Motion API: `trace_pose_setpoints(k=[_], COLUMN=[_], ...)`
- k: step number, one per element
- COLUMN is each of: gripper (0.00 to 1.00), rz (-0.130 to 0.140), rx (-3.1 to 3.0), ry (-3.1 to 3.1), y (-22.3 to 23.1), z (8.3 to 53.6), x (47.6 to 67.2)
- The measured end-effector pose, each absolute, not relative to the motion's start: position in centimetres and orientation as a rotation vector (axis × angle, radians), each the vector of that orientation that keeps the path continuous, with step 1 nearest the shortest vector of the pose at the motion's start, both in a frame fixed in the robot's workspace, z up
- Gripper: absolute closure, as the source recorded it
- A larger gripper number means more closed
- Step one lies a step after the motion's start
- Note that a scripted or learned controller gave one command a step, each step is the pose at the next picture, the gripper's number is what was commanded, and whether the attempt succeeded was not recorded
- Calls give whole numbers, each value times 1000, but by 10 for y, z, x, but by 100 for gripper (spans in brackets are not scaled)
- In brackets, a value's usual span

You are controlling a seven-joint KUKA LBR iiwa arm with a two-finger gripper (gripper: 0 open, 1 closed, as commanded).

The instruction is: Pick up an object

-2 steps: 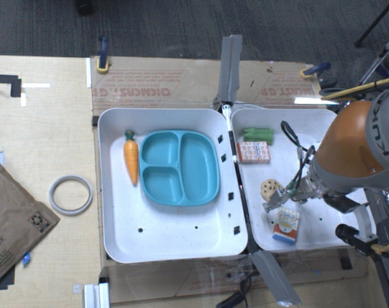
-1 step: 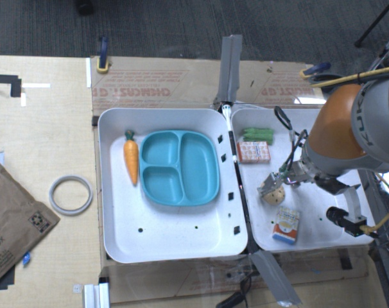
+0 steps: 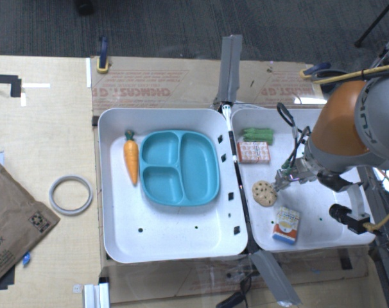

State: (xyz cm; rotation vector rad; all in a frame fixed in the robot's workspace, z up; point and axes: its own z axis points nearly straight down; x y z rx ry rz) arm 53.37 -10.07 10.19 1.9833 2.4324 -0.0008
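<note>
The arm's grey body and orange band cover much of the right bin [image 3: 323, 233], and its far side runs out of view at 3 o'clock. The gripper [image 3: 281, 179] hangs low in that bin, just at 2 o'clock from the cookie [image 3: 264, 193]; its tips are small and dark against the clutter, so whether they stand apart or together cannot be told, and nothing shows between them.

The right bin holds 4 things: a green item [image 3: 257, 134] at 12 o'clock, a red-and-white packet [image 3: 253, 152] just below it, the chocolate-chip cookie near the centre-left, and a small orange-and-blue carton [image 3: 286, 226] at 6 o'clock. Print on both packages is too small to read.

The left bin [image 3: 117, 223] holds a teal 3-compartment plate [image 3: 180, 167], and a toy carrot [image 3: 131, 158] lies just beside it at 9 o'clock, leaves pointing to 12.

Red mirrored lettering on the cardboard [image 3: 149, 82] behind the bins is illegible.
</note>
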Motion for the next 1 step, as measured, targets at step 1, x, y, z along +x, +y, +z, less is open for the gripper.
trace_pose_setpoints(k=[1], gripper=[0], rz=[-1], rx=[1984], ry=[2432], y=[-101], z=[102], x=[534])
